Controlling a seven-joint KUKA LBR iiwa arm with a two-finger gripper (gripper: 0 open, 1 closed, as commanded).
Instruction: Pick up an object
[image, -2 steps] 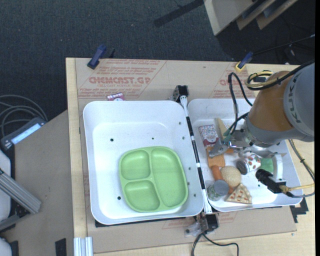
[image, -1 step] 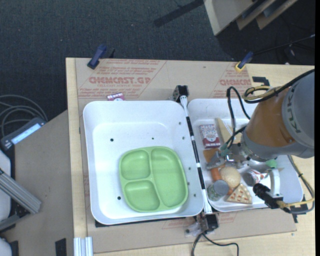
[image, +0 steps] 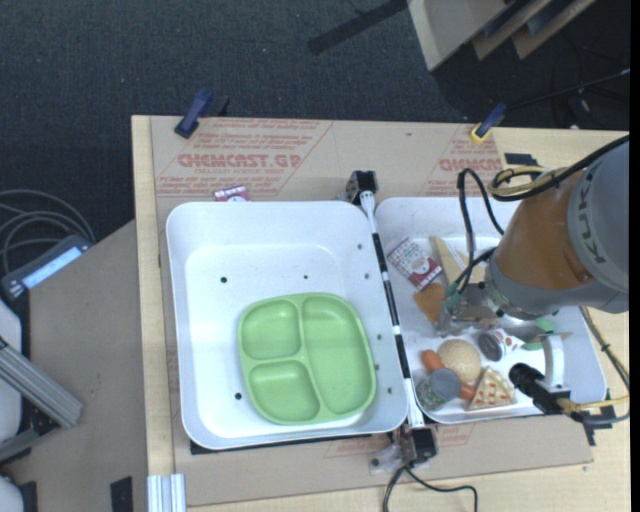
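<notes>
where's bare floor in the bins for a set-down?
Left bin: bare white floor along its far wall and left side, bordering the green divided plate, which fills the near-right part. Right bin: crowded. The arm hangs over its middle, with the pizza slice, the round bun and the red-and-white packet packed around it.

Robotics lab: clamped board (image: 300, 150) on bench, loose cables (image: 35, 225), aluminium framing (image: 40, 385), dark carpet.

red "chemcast gp", seemingly, printed on bench board (image: 240, 158).
</notes>
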